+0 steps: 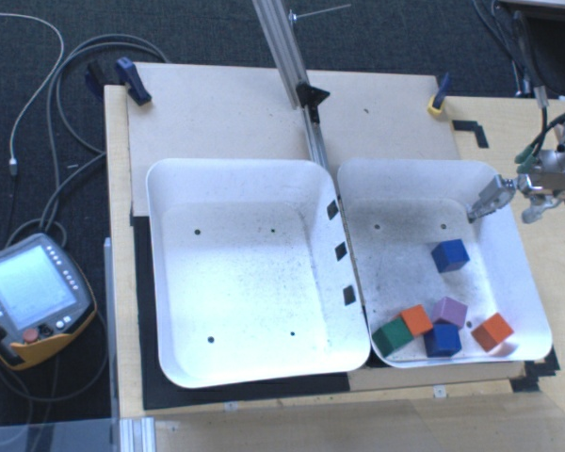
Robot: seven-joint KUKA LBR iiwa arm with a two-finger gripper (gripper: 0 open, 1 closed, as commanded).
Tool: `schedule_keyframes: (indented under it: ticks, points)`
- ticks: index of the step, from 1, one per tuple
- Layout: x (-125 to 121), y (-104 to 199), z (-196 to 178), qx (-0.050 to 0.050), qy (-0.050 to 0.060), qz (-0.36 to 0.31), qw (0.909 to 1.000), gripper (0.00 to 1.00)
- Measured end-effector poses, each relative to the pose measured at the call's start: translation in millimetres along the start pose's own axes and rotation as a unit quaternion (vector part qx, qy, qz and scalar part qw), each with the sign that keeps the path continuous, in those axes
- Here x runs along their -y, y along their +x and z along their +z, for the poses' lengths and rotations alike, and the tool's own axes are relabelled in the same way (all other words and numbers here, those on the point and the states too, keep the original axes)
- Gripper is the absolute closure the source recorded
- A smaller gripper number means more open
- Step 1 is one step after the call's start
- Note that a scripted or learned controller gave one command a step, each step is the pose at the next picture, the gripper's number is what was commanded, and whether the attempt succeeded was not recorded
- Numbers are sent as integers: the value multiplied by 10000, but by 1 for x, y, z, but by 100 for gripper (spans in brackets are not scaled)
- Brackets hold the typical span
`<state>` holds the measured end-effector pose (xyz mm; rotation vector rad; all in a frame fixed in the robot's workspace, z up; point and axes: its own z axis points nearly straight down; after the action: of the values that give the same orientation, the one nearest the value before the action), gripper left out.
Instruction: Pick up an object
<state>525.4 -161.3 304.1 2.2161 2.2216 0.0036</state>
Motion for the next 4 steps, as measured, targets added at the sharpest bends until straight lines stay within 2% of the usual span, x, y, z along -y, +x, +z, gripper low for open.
schedule_keyframes:
  ticks: [1,2,3,4]
  points:
    - [11,15,-2,-15,25,-1,10000,0]
    - [11,-1,9,-12,39,19,10000,0]
    - [20,1,3,-16,29,11,10000,0]
    - [7,0,2,0,5,4,10000,0]
